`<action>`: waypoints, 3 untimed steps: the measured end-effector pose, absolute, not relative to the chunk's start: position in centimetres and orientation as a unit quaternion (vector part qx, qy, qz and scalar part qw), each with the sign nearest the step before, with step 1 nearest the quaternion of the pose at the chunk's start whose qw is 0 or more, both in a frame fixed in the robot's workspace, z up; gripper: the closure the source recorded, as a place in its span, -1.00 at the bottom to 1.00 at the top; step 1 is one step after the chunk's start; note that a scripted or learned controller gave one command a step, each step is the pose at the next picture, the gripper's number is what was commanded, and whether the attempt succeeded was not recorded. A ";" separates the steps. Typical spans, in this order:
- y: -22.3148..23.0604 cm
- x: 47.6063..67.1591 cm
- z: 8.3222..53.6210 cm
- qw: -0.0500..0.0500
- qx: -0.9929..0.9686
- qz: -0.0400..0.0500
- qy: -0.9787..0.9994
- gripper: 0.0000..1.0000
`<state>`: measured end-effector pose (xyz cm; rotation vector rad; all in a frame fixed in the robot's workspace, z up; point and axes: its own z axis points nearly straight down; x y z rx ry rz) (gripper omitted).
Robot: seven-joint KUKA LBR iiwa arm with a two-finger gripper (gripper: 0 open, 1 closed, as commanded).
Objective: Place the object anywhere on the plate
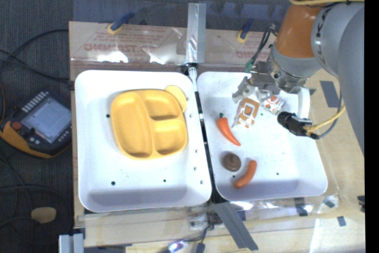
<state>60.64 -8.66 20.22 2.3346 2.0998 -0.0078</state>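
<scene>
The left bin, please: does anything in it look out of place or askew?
The yellow plate sits turned at a slant to the left bin walls, not square. A small pale yellow piece lies against its upper right corner.

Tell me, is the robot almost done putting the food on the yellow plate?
Not yet. The yellow plate in the left bin has no food on it. The carrot, brown ball and sausage all lie in the right bin. The gripper hovers beside the carrot. Picking up and carrying over remain.
</scene>
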 end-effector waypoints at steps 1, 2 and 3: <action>1.0 64.1 18.2 -0.001 0.726 -0.002 0.688 1.00; 1.0 64.2 18.3 0.000 0.726 -0.002 0.688 -1.00; 1.1 64.1 19.1 -0.001 0.726 -0.003 0.688 1.00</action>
